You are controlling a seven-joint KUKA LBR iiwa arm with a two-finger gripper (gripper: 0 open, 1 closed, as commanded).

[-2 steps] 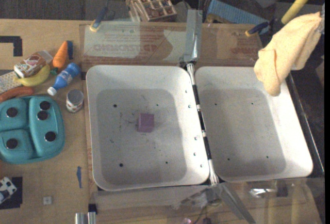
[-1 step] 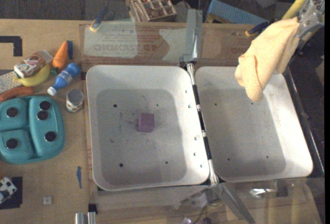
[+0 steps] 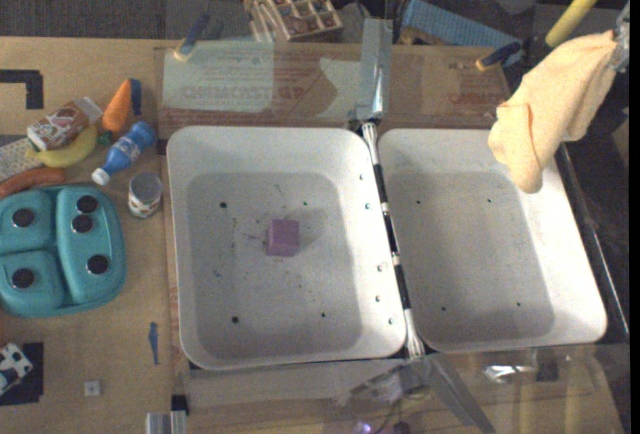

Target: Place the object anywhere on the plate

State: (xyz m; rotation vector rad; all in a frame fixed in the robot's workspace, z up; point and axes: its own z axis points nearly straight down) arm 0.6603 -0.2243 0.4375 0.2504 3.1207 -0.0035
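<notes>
A wooden bench carries two shallow white bins side by side, with clutter along its left margin and far edge. Nearest, at the bench's left, lies a teal divided plate with dark round spots in its compartments. The left bin holds a small purple block resting flat near the middle of its floor, apart from every wall. The right bin adjoins it along a shared seam. Just beyond the plate stand a small can, a blue-and-white bottle lying tilted, a banana and an orange carrot-shaped toy. Over the far right corner of the right bin hangs a yellow cloth, draped from the arm's end; it covers the gripper, so how the fingers stand cannot be told. Farthest back, past the bench edge, sits a wooden tray of small compartments.
</notes>
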